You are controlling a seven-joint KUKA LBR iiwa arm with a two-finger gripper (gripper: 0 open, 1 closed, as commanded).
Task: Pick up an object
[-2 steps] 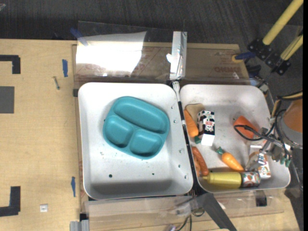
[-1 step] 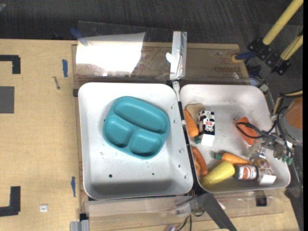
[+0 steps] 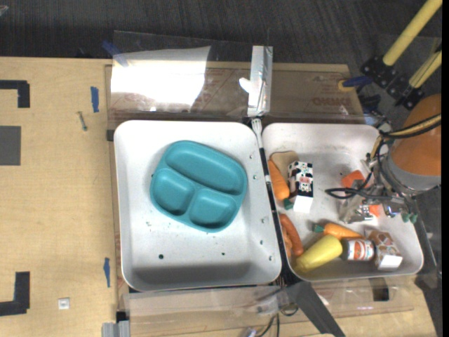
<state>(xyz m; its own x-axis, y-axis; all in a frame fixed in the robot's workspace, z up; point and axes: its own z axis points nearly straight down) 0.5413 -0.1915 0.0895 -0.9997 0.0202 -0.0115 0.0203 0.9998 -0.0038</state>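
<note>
From the overhead camera, we are looking down on two white bins sitting side by side on the desk. The left bin [image 3: 133, 188] is carrying a teal divided tray [image 3: 198, 183] and nothing we would want to grasp. The right bin [image 3: 330, 135] is crowded: a black-and-white spotted toy [image 3: 302, 177] near the middle, an orange carrot-like piece [image 3: 279, 182] along the dividing wall, a red-orange piece [image 3: 290, 234] below it, a yellow pear-shaped toy [image 3: 320, 251], a slim orange stick [image 3: 339, 229] just above that, and a small bottle [image 3: 365, 250] lying by the front right corner.

The arm [image 3: 419, 153] is reaching in from the right, and the tool [image 3: 368, 203] is hanging low over the right side of that bin, amid wiring and a small orange item [image 3: 353, 179]. We are not managing to tell its state; the tip is too cluttered to read, and we are seeing nothing clearly gripped.

We are judging this as the approach stage, with no object yet lifted. To do it well, we are favouring one isolated target over the packed front cluster, where yellow toy, stick and bottle are touching. The bottle and stick are nearest. Coming straight down, centring across the narrow width, and staying off the bin wall should be helping.
</note>
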